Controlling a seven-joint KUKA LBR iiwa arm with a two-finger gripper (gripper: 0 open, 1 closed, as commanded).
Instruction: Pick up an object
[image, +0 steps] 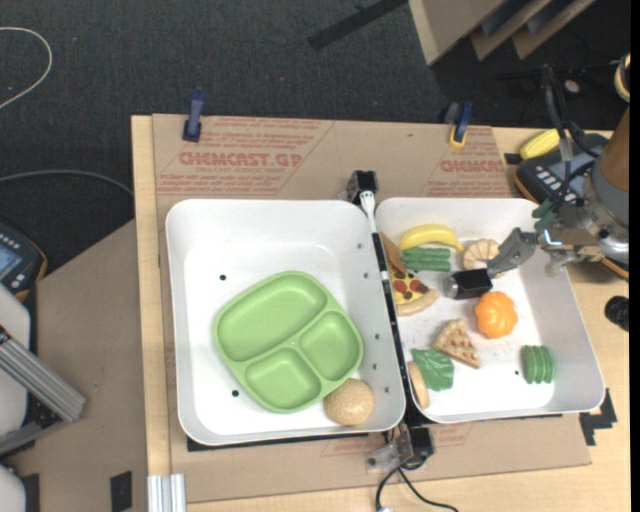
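My gripper (556, 244) hangs over the right bin's (575, 330) far right part, coming in from the right edge. Nothing shows between its fingers. Below and left of it lies an orange fruit (496, 313). A tan pastry (481, 252) and a yellow banana (429, 237) lie further left, with a dark green vegetable (428, 259) beside them. A pizza slice (410, 288) rests at the bin's left wall. Toward the front are a toast wedge (458, 344), a green leafy piece (434, 368) and a small green ridged vegetable (538, 364).
The left bin (190, 300) holds a green divided plate (288, 340) and a round tan bun (349, 403) at its front right corner. A black divider (385, 290) runs between the bins. Blue clamps (194, 114) hold the board's far edge.
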